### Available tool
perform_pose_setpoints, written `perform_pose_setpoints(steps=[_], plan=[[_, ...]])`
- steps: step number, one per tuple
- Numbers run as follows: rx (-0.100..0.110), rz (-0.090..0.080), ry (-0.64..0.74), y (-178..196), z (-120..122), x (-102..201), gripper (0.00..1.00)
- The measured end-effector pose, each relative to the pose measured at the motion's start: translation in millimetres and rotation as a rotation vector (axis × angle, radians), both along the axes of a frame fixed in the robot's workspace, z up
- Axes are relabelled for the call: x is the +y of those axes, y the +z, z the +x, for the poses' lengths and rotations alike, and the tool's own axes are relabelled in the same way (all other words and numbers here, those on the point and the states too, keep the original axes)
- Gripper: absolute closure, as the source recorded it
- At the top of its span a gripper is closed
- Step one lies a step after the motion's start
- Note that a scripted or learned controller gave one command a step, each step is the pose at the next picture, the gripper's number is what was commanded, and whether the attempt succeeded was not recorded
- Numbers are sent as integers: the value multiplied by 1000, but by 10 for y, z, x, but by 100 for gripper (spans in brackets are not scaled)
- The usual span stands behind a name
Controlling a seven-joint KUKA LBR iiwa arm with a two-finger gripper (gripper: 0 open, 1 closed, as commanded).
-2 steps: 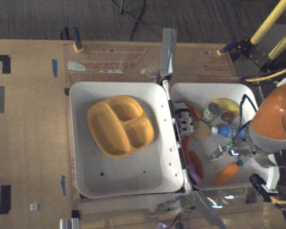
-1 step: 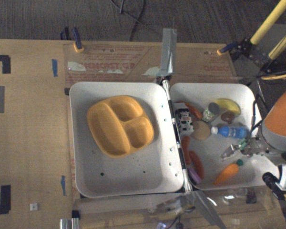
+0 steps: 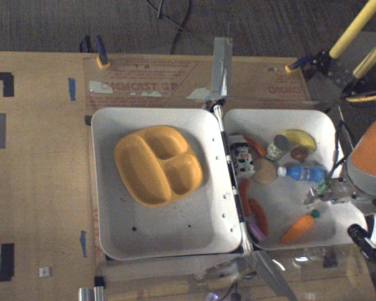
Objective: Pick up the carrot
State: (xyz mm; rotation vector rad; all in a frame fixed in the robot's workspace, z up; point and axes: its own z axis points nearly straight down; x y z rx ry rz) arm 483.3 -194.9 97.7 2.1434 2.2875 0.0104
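Lying near the front wall of the right bin (image 3: 326, 121), the carrot (image 3: 299, 229) is orange with a small green top that points toward the arm. The gripper (image 3: 326, 192) sits just above and to the right of the carrot, close to it but not touching, and nothing is seen between its fingers. It is too small and blurry to tell if its jaws are wide or narrow. Past the carrot, farther into the bin, are a blue bottle (image 3: 302, 172), a yellow banana (image 3: 299, 138), a small can (image 3: 277, 147) and a brown round thing (image 3: 264, 171). Left of the carrot, a red thing (image 3: 257, 214) lies by the bin's left wall. Much farther left of the carrot, the left bin (image 3: 113, 231) has a yellow tray (image 3: 157, 164) with three parts.
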Motion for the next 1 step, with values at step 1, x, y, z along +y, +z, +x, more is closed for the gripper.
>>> perform_pose_setpoints(steps=[1], plan=[[0, 0, 0, -1, -1, 0, 0]])
